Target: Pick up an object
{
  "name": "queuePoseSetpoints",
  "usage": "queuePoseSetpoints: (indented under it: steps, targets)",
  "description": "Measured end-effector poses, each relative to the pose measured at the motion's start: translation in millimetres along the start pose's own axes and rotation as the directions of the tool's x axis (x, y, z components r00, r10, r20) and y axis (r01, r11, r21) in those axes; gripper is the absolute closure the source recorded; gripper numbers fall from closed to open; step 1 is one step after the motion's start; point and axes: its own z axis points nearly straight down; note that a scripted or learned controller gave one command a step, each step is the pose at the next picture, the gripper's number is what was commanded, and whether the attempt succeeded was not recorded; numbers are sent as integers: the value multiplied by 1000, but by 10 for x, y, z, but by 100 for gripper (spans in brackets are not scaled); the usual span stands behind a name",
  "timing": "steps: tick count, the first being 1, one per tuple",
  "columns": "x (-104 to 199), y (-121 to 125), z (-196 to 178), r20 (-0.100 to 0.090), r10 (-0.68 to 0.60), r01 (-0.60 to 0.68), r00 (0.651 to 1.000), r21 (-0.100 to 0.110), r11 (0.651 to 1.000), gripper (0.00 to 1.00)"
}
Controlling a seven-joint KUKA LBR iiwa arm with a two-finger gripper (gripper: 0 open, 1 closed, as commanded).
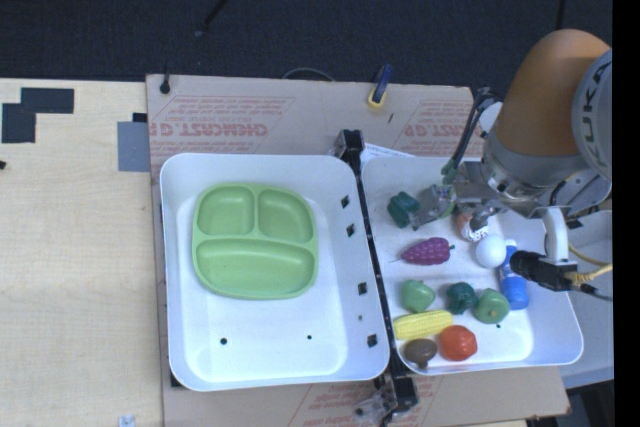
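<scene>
The right bin (560,355) holds the toys. Nearest lie a brown piece (420,351) and a tomato (458,343), then the corn (423,323); behind these sit green pieces (418,295), a dark green one (461,296) and a green apple (491,306). Farther back are the purple grapes (427,251), a white ball (489,252) and a teal piece (404,207). The hand (462,210) hangs over the far part of this bin, near the ball and grapes. I would pick one toy standing apart, such as the grapes, and descend straight over its middle. How wide the hand stands, or whether it has anything, I cannot tell. The left bin (200,355) carries a green tray (255,242).
</scene>
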Motion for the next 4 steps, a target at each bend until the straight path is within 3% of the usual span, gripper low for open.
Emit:
queuePoseSetpoints:
  steps: [1,3,4]
  targets:
    - [-2,27,-79,2,-2,2,1000,-15,1000,0]
    - [23,-1,993,0,-1,1,1000,-7,1000,0]
    - [42,-6,1261,0,-1,1,1000,-10,1000,0]
